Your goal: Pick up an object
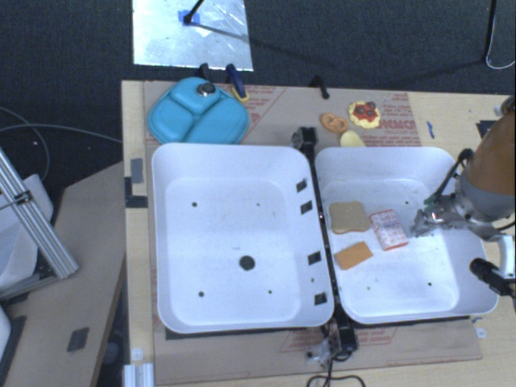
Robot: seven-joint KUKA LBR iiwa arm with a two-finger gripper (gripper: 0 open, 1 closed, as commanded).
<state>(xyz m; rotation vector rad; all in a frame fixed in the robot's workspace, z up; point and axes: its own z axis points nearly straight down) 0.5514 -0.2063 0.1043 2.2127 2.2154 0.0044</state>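
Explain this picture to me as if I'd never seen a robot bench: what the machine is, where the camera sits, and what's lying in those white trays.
One camera looks down at a slant on a bench with two shallow white bins. The grey robot arm reaches in from the right, and its gripper hangs over the right bin. That bin holds a tan toast-like slice, a red-and-white packet and an orange slab. Whether the gripper holds anything is too blurred to tell. The left bin shows a small dark round spot. Behind the bins lie a blue divided tray and a few small toy foods.
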